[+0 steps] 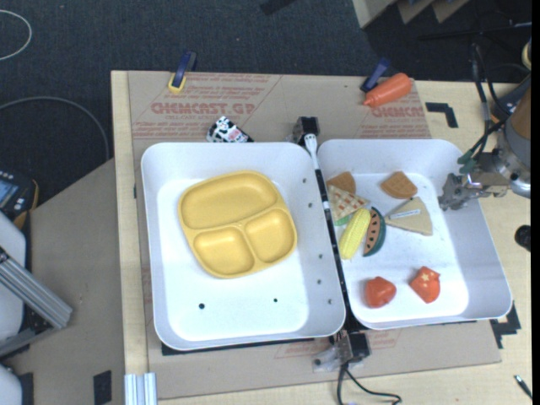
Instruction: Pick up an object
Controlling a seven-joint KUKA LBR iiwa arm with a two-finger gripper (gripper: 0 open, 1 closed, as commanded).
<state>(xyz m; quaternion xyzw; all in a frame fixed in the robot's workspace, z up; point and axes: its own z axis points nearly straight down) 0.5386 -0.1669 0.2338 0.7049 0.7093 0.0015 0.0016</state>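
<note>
Several toy foods lie in the right bin (485,251): a corn cob (353,232) beside a waffle piece (346,201), two brown pieces, a pale wedge (413,218) and two red pieces (380,291) toward the near side. At that bin's right rim, level with the wedge, the tool (453,191) hangs low with nothing visibly between its fingers, and I cannot tell whether they are apart or together. Beside it, the left bin (169,226) holds a yellow divided plate (236,224), both bins resting on the cardboard-covered surface (278,108).
</note>
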